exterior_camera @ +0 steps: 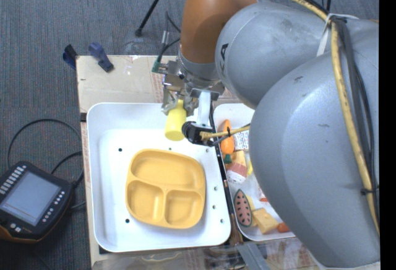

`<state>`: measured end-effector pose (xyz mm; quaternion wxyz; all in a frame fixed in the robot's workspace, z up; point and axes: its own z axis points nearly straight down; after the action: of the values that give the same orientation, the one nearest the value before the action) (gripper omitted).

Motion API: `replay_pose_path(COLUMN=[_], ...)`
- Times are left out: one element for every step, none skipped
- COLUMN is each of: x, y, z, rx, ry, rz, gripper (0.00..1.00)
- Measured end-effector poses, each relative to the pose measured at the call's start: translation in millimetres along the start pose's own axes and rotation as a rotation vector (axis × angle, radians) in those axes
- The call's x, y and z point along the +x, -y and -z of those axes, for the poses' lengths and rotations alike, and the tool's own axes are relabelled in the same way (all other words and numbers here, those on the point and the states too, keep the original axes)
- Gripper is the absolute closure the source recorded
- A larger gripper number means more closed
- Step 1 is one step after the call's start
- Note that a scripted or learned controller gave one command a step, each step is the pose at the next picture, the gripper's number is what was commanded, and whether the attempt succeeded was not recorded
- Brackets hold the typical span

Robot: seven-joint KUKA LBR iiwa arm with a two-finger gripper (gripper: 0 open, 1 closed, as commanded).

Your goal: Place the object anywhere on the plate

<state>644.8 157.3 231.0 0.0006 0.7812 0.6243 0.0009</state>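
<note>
The claw (179, 108) pinches a yellow cylinder (175, 124) and hangs above the left bin (102, 139), near its far edge. The yellow plate (166, 189) lies below, nearer the front. Pickup looks done; carrying over the plate and releasing remain.

The arm (297, 108) covers most of the right bin (238, 115) beside the jaws, so only a strip of its toys shows: a watermelon slice (242, 207) and a cheese wedge (267, 220), with others too small to name. The yellow object (176, 124) at the jaws has its top hidden. Whether the jaws grip it cannot be told.
</note>
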Motion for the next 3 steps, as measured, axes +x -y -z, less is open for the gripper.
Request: replay_pose_path(x=[-32.2, 24.7, 44.7], y=[71.0, 97.3, 35.7], z=[159.9, 64.6, 85.2], rx=[-0.008, 0.012, 0.006], ry=[-0.005, 0.006, 0.005], rz=[0.02, 0.217, -0.233], gripper=[1.0, 1.0, 1.0])
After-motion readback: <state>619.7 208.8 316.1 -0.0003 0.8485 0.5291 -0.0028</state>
